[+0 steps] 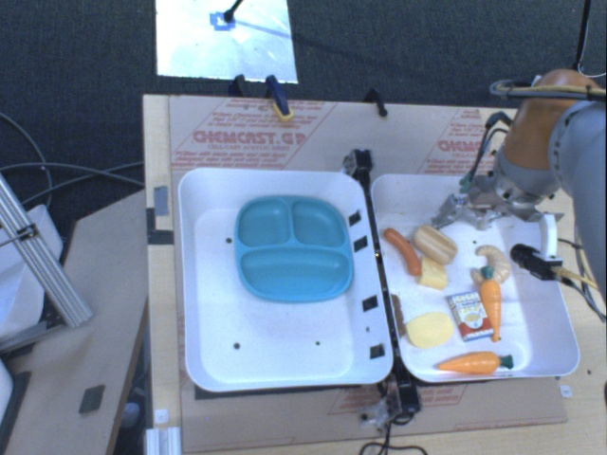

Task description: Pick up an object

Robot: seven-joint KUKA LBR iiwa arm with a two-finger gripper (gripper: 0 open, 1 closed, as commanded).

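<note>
Two white bins side by side on the bench: left bin (213, 349) carries a blue plate (292, 249), three compartments, sitting a bit above centre. Right bin (560, 344) has all the toy food. Arm (560, 145) is in from the right, grey w/ orange band, wrist bent down over the right bin's upper part. Gripper (453, 213) sits low by the bin floor, just up-right of the bun (435, 244); fingers point down-left, can't tell how far apart the jaws are, nothing visibly between them. Food now, big to small: bun near bin centre-top, yellow round piece (430, 329) lower down, carrot (490, 303) upright-ish at mid-right, second carrot (472, 362) lying flat along the bottom wall, sausage (402, 251) slanted left of the bun, small box (467, 313) touching the first carrot's left side, pale yellow chunk (433, 274) just under the bun, curved beige piece (495, 257) above the carrot top.
</note>
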